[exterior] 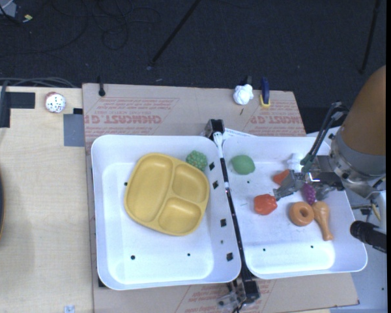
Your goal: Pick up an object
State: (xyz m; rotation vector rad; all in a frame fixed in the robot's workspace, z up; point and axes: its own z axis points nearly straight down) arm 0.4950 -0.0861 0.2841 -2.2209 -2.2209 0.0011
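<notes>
On the counter (39, 194), the left bin (111, 253) holds a yellow divided plate (167, 193), with a small green bumpy toy (197, 160) just beside the plate's upper right edge. The right bin (293, 259) holds a green ball (242, 164) near its upper left corner, then a red tomato-like toy (265, 205), an orange-red piece (281, 176) partly hidden, a brown doughnut (302, 214), a purple toy (309, 192) and a tan drumstick-shaped toy (323, 220). The pincer (290, 186) reaches in from the right, low over the orange-red piece and purple toy; whether it is apart, together or clamped on anything cannot be told. The arm (362, 142) shows its orange band.
</notes>
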